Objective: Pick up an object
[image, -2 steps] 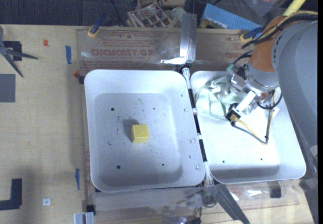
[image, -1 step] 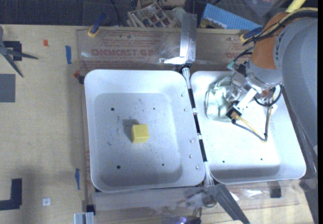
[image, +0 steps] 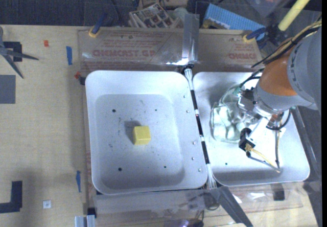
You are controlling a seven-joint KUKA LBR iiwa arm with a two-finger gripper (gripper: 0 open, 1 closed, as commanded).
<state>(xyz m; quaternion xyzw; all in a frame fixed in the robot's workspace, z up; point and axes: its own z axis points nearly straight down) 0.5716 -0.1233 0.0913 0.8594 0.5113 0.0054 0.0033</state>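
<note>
The yellow block in the left bin appears light and rigid; grasp opposite flat sides. State of the fingers: cannot tell.

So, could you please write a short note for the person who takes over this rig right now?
Tool: low in the right bin, among clear crumpled plastic items; open or shut cannot be told, and no grasp is visible.
Yellow block: lies alone in the middle of the left bin, untouched.
Done: the arm has reached into the right bin.
Left: confirm a grasp and lift an object.
</note>
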